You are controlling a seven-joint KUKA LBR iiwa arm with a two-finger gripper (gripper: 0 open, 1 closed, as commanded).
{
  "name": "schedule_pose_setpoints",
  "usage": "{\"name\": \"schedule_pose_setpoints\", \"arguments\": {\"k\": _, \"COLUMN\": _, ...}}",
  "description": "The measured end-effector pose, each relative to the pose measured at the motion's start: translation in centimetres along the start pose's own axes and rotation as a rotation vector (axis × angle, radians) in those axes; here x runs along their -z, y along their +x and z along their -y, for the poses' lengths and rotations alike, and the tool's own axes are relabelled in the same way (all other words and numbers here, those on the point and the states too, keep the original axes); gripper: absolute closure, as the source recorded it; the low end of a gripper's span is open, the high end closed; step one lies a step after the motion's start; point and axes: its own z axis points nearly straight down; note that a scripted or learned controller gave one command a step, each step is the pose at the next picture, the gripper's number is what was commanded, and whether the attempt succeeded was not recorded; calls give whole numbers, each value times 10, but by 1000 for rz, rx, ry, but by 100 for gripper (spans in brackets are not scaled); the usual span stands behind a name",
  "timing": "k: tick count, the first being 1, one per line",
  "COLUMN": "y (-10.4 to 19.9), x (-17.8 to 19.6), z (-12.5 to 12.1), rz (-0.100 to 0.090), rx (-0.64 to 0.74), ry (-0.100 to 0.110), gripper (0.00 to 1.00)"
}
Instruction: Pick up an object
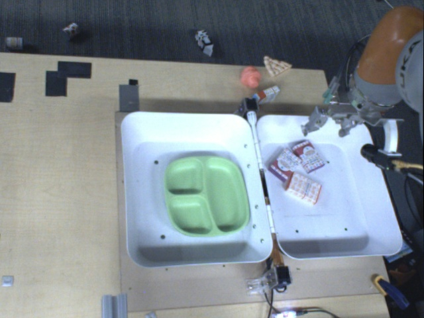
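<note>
Nearest in the camera view, the left bin (132, 197) carries a green divided plate (205, 194), broad and flat, a poor thing to pinch; the better pick, I judge, is the cluster of small packets (299, 169) lying loose in the right bin (371, 237), one pale with a red grid (304, 189) nearest, two darker ones (301, 158) touching behind it; the hand should come down square over a single packet, clear of its neighbours and the bin wall. Farther back, the hand (332, 123) hangs over the right bin's far rim, fingers spread apart with nothing between them, pointing downward; the arm (387, 52) rises behind it, orange band uppermost, entering from the right.
</note>
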Motion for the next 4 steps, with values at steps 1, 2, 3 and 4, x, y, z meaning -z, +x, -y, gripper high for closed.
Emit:
{"name": "schedule_pose_setpoints", "arguments": {"k": 1, "y": 31, "x": -88, "z": 2, "rz": 3, "rx": 0, "ry": -10, "gripper": 0}}
{"name": "schedule_pose_setpoints", "arguments": {"k": 2, "y": 31, "x": -75, "z": 0, "rz": 4, "rx": 2, "ry": -17, "gripper": 100}}
{"name": "schedule_pose_setpoints", "arguments": {"k": 3, "y": 31, "x": -75, "z": 0, "rz": 4, "rx": 2, "ry": -17, "gripper": 0}}
{"name": "schedule_pose_setpoints", "arguments": {"k": 4, "y": 32, "x": -64, "z": -1, "rz": 4, "rx": 4, "ry": -21, "gripper": 100}}
